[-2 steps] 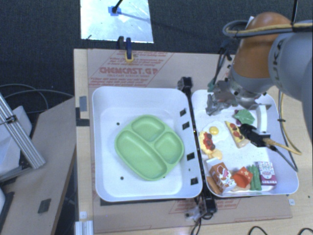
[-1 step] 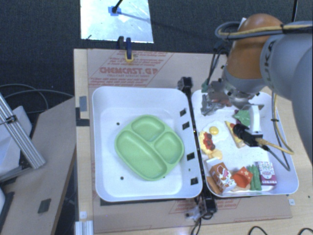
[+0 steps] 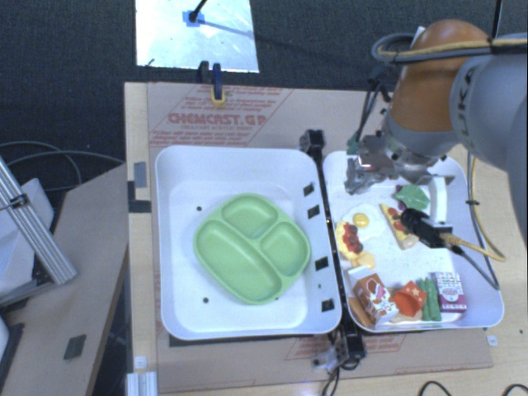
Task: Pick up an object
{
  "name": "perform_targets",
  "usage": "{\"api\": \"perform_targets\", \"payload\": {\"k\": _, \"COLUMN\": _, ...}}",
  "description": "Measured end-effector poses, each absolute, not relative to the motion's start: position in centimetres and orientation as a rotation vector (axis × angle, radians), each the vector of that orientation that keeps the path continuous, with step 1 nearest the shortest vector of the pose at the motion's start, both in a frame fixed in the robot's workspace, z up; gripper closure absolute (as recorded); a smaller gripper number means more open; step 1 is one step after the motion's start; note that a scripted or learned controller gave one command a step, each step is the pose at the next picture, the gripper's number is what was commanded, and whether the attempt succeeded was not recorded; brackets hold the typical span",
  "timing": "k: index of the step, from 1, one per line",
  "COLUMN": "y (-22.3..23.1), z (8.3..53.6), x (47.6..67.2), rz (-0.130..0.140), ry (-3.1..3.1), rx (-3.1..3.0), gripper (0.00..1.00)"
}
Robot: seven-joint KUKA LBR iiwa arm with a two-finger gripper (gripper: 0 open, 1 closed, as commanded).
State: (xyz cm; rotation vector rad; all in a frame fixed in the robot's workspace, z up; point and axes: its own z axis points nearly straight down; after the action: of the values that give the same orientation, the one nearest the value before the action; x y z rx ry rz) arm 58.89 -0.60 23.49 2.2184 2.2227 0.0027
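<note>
Down front, small food packets [image 3: 412,297] look light, stiff and slippery; I'd pinch one across its narrow sides. Whether my pincer [image 3: 356,174] is parted, I cannot tell.

Dark floor [image 3: 66,48], perhaps carpet, surrounds wooden bench [image 3: 136,122].
</note>
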Motion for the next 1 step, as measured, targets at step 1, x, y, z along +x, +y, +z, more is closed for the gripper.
{"api": "perform_targets", "payload": {"k": 1, "y": -1.5, "z": 21.65, "x": 58.67, "rz": 0.0, "ry": 2.221, "rx": 2.221, "gripper": 1.0}}
